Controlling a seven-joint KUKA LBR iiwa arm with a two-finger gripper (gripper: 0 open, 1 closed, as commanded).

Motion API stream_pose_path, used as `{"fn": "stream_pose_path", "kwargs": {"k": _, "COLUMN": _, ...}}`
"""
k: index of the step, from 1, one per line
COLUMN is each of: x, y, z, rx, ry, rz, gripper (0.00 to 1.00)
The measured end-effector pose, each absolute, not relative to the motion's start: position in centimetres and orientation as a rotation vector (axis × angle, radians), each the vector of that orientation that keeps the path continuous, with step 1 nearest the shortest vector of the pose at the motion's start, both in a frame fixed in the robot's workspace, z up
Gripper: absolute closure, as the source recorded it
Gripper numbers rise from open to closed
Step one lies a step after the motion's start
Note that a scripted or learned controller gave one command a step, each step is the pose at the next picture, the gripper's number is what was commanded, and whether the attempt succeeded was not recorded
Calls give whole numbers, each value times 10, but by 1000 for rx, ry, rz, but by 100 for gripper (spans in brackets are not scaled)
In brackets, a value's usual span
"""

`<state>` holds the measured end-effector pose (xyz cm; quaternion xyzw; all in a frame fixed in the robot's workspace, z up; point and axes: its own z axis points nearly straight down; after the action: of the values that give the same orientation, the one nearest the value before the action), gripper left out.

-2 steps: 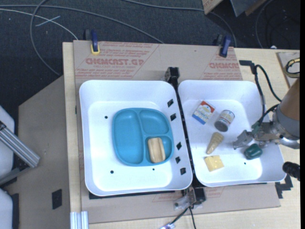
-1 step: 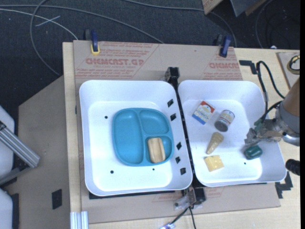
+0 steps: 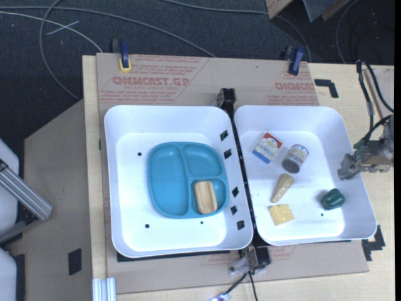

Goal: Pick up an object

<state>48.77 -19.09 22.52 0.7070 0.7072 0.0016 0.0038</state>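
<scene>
Gripper (image 3: 356, 166): at right bin's (image 3: 335, 121) right rim, nothing visibly held; finger state we cannot tell.
Nearest candidate: green object (image 3: 333, 199), just inside; we judge a centred, vertical descent best.

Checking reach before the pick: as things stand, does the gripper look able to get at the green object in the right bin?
Probably yes. The gripper sits at the right bin's right rim, and the green object lies just inside that rim, apart from the other items, with nothing between them.
</scene>
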Motion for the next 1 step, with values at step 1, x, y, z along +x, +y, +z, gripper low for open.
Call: {"fn": "stream_pose_path", "kwargs": {"k": 1, "x": 489, "y": -191, "z": 279, "rx": 2215, "ry": 2217, "rz": 6, "gripper": 100}}
